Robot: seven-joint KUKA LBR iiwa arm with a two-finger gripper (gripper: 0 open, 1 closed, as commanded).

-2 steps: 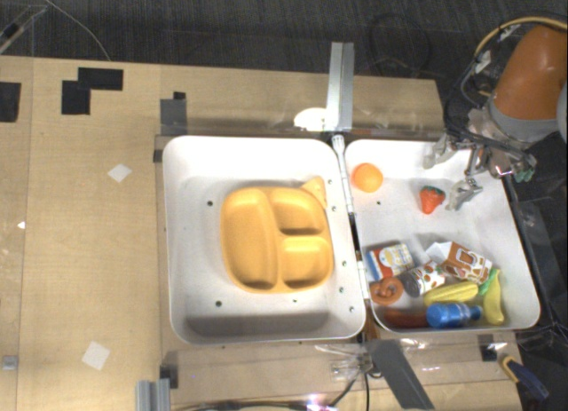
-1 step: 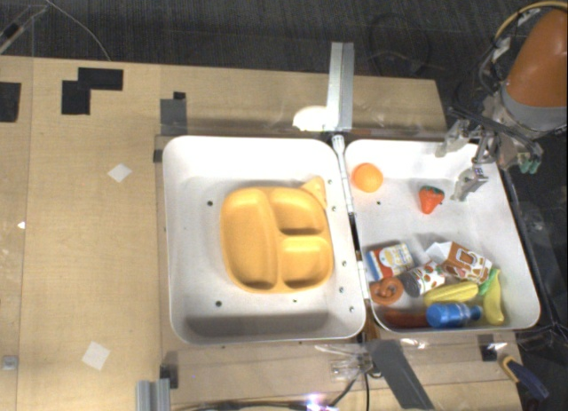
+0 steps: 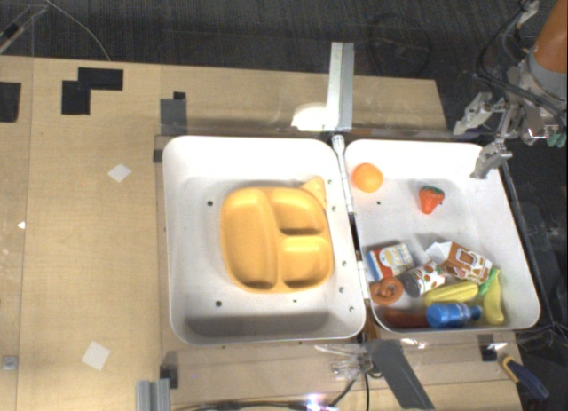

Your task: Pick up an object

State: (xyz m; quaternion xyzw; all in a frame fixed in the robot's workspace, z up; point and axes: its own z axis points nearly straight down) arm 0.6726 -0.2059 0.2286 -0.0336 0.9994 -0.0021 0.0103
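My gripper (image 3: 493,137) hangs at the far right, above the back right corner of the right bin (image 3: 461,189). Its two fingers stand apart with nothing between them. In that bin an orange ball (image 3: 366,177) lies near the back left, and a red strawberry (image 3: 430,198) sits toward the middle back. A heap fills the front: a small carton (image 3: 389,259), a brown pretzel (image 3: 386,290), a brown-and-white box (image 3: 465,263), a yellow banana (image 3: 454,292), a blue bottle (image 3: 451,314) and other bits. All of them lie well in front of and left of the gripper.
The left bin (image 3: 191,223) holds a yellow divided tray (image 3: 273,237). A grey metal post (image 3: 341,85) stands behind the seam between the bins. Cables hang around the arm (image 3: 541,54) at the right edge. Wooden bench (image 3: 80,249) stretches to the left.
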